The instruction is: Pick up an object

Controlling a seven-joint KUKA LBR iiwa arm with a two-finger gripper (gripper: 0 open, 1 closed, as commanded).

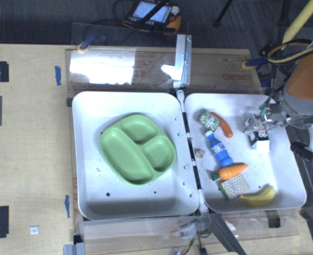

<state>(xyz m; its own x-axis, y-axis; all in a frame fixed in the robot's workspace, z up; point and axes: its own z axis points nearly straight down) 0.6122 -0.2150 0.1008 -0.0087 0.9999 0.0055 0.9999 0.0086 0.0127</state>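
In the right bin [284, 166] lie a green can [210, 120], an orange sausage-like piece [223, 126], a blue bottle [218, 150], an orange carrot [233, 170], a small patterned box [233, 186] and a yellow banana [258, 195]. My gripper [260, 129] hangs over the upper right part of this bin, to the right of the can and the bottle and apart from them. A small white piece [263, 144] sits just below it; I cannot tell whether it belongs to the gripper.
The left bin [87, 142] holds a green divided plate [138, 149]. A small brownish bit [200, 153] lies by the divider between the bins. A clear panel [124, 62] stands behind the bins. The orange-banded arm [305, 84] comes in from the right.
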